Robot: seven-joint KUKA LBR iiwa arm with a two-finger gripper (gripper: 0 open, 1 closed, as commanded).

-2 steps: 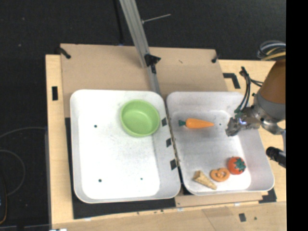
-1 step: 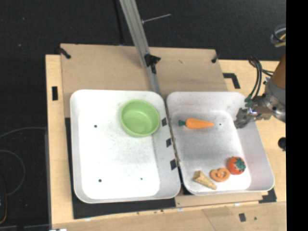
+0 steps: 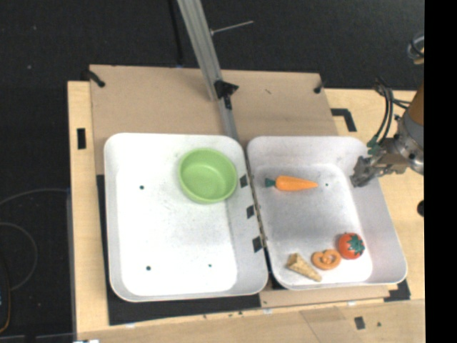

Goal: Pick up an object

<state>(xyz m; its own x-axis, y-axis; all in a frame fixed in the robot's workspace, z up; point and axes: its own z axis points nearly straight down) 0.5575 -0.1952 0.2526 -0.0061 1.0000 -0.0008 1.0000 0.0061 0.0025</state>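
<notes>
At the right edge of the frame our hand point(image 3: 364, 168) hung over the upper right rim of the right bin point(image 3: 371, 213), holding nothing; how far it stood open we could not tell. The carrot point(image 3: 293, 184) lay nearest, to the hand's left in the bin's upper part, long axis running left-right, green end pointing left. Lower right sat a tomato point(image 3: 350, 246), an orange piece point(image 3: 326, 259) and a wedge point(image 3: 303, 266).

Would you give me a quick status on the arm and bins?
Gripper over right bin's far right rim, nothing held. Carrot nearest, untouched. Path clear.
</notes>
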